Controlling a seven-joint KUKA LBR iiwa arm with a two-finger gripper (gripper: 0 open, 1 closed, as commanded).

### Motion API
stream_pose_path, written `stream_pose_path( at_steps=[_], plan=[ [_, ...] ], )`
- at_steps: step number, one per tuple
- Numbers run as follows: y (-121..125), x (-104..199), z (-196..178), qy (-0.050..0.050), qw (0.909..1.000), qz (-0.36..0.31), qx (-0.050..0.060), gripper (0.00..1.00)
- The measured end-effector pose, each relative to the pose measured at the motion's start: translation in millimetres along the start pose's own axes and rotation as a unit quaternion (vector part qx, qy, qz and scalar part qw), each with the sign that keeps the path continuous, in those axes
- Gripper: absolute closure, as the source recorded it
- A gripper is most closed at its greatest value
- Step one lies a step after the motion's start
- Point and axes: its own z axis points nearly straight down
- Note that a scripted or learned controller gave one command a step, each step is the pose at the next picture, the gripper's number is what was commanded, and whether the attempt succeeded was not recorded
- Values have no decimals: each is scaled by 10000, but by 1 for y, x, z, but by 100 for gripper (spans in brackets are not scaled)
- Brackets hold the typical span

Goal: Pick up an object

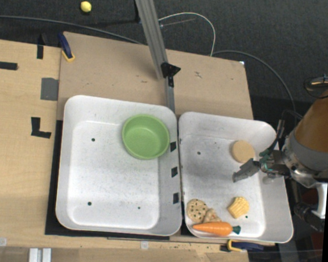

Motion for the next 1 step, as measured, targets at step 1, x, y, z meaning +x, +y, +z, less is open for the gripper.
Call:
stream_pose_path(
  at_steps=[1],
  plan=[
    [0,0,0,0,10000,1,-2,0]
  ],
)
